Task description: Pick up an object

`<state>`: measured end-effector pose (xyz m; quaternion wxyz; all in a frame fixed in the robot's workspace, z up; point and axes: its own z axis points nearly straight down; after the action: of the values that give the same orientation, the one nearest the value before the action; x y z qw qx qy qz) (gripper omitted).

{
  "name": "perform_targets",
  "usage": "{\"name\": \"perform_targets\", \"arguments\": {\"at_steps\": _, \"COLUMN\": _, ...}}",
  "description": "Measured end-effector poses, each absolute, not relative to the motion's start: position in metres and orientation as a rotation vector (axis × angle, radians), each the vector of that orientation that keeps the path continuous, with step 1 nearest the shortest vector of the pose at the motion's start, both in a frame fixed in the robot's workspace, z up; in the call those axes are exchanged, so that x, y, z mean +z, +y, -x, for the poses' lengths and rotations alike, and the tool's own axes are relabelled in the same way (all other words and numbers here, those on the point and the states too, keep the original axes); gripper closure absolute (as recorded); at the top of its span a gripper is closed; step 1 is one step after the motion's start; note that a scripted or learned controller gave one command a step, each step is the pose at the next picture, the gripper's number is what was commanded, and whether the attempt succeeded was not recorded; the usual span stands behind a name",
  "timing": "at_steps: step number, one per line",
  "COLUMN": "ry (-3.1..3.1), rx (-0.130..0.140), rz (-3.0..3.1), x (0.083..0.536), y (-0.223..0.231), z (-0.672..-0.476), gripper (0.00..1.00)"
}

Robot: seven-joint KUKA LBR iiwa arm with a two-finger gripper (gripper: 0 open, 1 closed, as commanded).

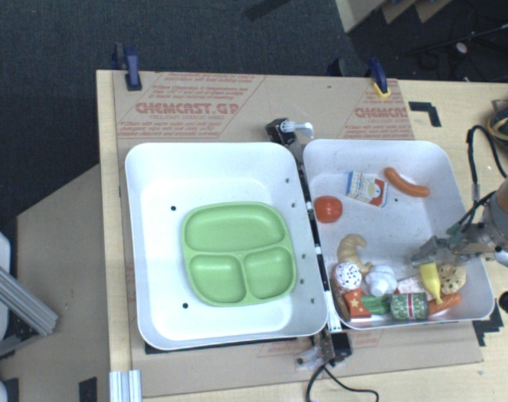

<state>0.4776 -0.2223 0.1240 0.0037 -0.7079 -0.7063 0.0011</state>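
clearly the gripper [432, 254] hangs low in the right bin [422, 153], fingers spread and holding nothing, just above the yellow toy [430, 280]. that toy looks light, hard, slippery; best pinched across its narrow middle.

In the right bin [422, 153], the floor's middle lies open, hemmed by a small carton [365, 188] and sausage [406, 182] at twelve o'clock, a red ball [328, 209] at nine o'clock, and a crowded heap of toys [392, 290] from five to seven o'clock. The gripper [443, 248] blocks three o'clock. In the left bin [145, 224], a green divided plate [236, 252] fills the centre, leaving a bare border all around.
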Motion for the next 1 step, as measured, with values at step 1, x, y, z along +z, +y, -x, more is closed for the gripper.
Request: {"name": "perform_targets", "arguments": {"at_steps": 1, "ry": -2.218, "rx": -0.003, "rz": 2.214, "x": 0.0827, "y": -0.2185, "z": -0.4793, "gripper": 0.00}}
